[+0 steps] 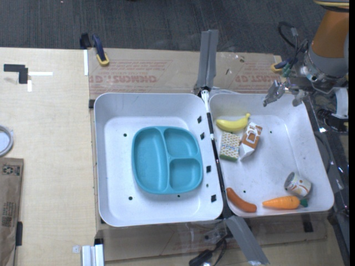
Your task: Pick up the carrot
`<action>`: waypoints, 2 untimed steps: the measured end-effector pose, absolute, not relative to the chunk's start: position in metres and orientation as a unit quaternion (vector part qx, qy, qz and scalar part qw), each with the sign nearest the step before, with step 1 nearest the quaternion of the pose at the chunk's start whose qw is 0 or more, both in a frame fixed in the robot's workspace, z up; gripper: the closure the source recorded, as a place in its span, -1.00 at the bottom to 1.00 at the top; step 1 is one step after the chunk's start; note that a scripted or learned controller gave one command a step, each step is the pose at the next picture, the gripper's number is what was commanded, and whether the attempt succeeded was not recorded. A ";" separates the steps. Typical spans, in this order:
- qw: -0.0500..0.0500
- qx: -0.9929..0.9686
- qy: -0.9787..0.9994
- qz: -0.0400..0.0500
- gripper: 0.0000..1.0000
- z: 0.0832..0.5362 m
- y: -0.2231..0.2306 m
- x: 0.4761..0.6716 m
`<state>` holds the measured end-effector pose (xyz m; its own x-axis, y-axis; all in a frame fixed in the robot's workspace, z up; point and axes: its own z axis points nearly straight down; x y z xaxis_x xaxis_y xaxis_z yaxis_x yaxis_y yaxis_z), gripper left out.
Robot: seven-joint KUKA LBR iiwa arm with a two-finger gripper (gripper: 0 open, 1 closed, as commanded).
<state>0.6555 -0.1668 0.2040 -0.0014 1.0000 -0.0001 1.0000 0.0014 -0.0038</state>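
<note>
The carrot [283,203], orange with a small green tip at its right end, lies flat near the front right corner of the right bin [310,148]. My gripper [284,97] hangs over the bin's back right corner, far behind the carrot. Its fingers [272,96] are spread open with nothing between them. The grey arm with its orange band [331,24] comes in from the upper right.
In the right bin, a small can [298,185] sits just behind the carrot and an orange-red sausage [241,200] lies to its left. A banana [233,123] and two small cartons [239,143] lie at the back left. The left bin [111,148] holds a blue divided plate [166,159].
</note>
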 end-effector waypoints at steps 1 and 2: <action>-0.001 -0.583 -0.812 0.001 -1.00 0.307 -0.183 0.590; 0.002 -0.590 -0.807 0.001 -1.00 0.112 -0.207 0.541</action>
